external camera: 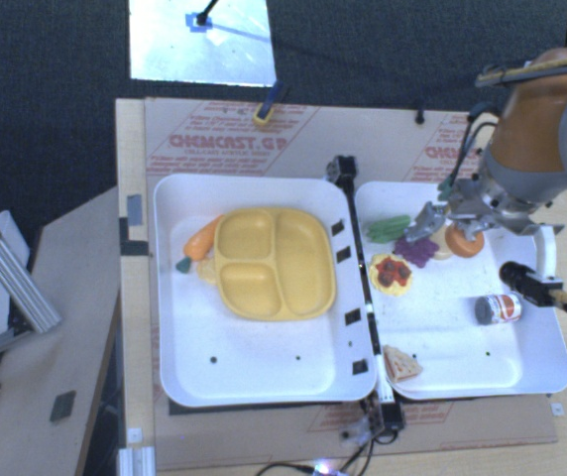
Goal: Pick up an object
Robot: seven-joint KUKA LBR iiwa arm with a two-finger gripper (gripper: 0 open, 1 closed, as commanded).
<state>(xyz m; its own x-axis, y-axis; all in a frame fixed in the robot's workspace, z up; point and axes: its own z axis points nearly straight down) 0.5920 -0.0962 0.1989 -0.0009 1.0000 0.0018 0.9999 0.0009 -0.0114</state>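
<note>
Objects available for picking lie mostly in the right bin (536,370), which I am viewing from above at a slant. At its far left sits a green pea pod (387,228); next to it is a purple grape cluster (417,252), with an orange round item (464,241) just to the right. Nearer the divider lies a small pizza piece (393,273). A can (499,309) rests on its side toward the right wall, and a sandwich wedge (400,364) sits at the near left corner.

I read the gripper (445,222) as positioned over the far part of this bin, above the grapes and the orange item. Whether its jaws are released or clenched I cannot tell from this angle, and I see nothing clearly between them.

In the left bin (254,380) a yellow divided plate (269,263) lies flat, with a carrot (200,239) touching its left edge, partly tucked beside the rim.
</note>
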